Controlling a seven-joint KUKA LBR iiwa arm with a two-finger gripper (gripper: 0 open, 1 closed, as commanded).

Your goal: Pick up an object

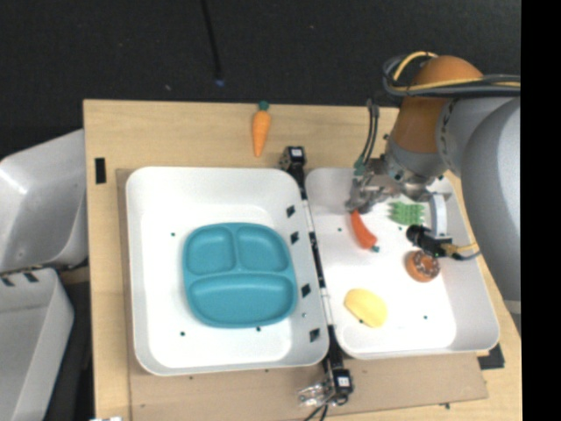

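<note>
1. The gripper (364, 196) hangs in the upper part of the right bin (465, 323), just above a red-orange chili-like toy (363, 231); whether it is open cannot be told.
2. A yellow lemon-like toy (365, 307) lies lower in that bin.
3. The left bin (145, 261) holds a blue divided plate (238, 274).
4. A toy carrot (260, 128) lies on the counter (175, 130) above.

Right bin: red-orange pepper-like piece (363, 231) lies tilted at far-centre, green tip toward near-right. Yellow lemon-ish lump (365, 307) near side, centre. Small brown round item (422, 266) to the right. Green leafy piece (408, 212) far-right, partly hidden by arm.
</note>
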